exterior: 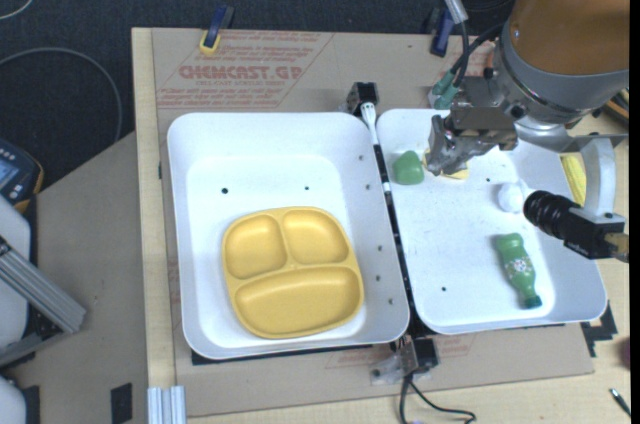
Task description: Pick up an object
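Glowing evenly under bright, diffuse overhead light; casting only soft, faint shadows inside the white bins (pixel 190 152); blooming slightly on white plastic; blurring mildly toward the arm (pixel 575 2).

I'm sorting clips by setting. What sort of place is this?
Probably a robotics lab's grasping bench: two shallow white bins clamped to a board, a grey-and-orange robot arm reaching in, and toy-like items such as a yellow divided plastic tray and green plastic bottle.

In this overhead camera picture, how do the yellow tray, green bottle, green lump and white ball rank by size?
1. Yellow tray
2. Green bottle
3. Green lump
4. White ball, only slightly smaller than the lump; unsure.
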`<control>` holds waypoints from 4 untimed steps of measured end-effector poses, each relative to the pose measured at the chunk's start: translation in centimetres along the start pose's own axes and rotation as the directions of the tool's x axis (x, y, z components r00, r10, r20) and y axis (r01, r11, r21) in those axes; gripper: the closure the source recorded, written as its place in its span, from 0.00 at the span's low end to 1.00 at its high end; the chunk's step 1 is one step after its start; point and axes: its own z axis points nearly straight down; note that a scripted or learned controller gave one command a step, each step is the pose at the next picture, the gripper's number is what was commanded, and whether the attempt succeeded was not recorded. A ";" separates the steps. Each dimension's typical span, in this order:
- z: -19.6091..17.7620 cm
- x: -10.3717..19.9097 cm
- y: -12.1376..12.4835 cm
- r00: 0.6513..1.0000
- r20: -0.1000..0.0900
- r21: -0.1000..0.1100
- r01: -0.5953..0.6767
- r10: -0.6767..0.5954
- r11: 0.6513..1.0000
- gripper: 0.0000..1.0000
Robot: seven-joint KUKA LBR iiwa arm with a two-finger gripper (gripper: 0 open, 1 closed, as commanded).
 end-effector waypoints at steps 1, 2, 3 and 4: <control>-1.2 -0.6 0.1 1.000 0.001 -0.005 -0.011 0.011 1.000 1.00; -13.3 -5.8 -0.1 1.000 0.002 -0.022 -0.018 0.018 1.000 1.00; -2.0 -5.5 -0.1 1.000 0.003 0.008 -0.014 0.014 1.000 1.00; -9.1 2.1 0.1 1.000 -0.001 -0.014 -0.002 0.002 1.000 1.00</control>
